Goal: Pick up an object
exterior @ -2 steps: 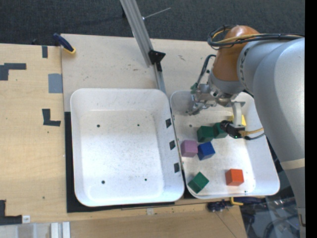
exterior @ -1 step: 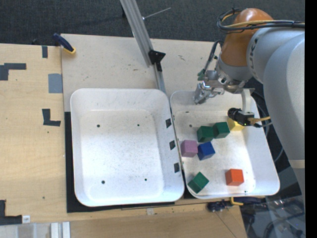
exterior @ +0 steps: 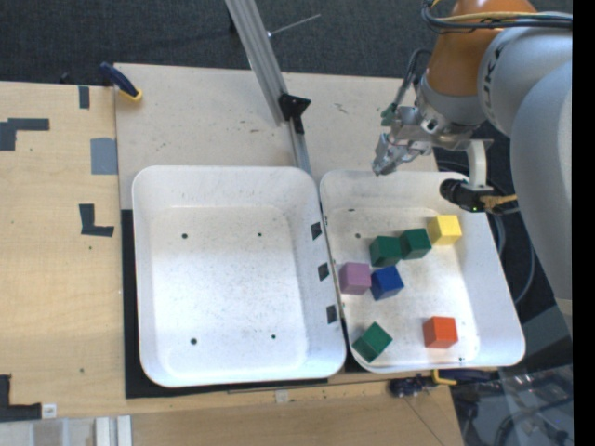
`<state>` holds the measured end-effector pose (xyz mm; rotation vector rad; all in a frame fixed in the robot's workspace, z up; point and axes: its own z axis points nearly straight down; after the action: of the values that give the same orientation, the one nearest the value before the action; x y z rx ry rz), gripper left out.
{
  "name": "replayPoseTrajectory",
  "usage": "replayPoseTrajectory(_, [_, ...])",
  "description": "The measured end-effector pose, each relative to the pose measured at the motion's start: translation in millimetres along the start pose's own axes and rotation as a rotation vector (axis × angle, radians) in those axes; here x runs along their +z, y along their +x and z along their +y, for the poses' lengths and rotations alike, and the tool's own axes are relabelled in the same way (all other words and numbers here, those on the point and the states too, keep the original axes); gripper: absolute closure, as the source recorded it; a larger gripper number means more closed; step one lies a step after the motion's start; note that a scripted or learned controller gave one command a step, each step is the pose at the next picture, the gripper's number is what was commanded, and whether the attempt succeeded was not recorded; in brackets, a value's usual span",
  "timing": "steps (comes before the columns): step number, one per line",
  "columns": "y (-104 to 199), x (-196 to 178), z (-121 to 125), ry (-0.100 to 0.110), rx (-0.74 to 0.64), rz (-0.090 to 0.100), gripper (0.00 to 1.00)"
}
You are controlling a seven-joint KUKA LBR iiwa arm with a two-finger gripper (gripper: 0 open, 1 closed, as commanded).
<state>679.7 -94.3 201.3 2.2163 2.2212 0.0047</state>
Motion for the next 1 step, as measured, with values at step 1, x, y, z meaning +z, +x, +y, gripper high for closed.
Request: replayPoseTrajectory(1, [0.6,-47.8,1.4,0.0,0.0,0.0,1.0])
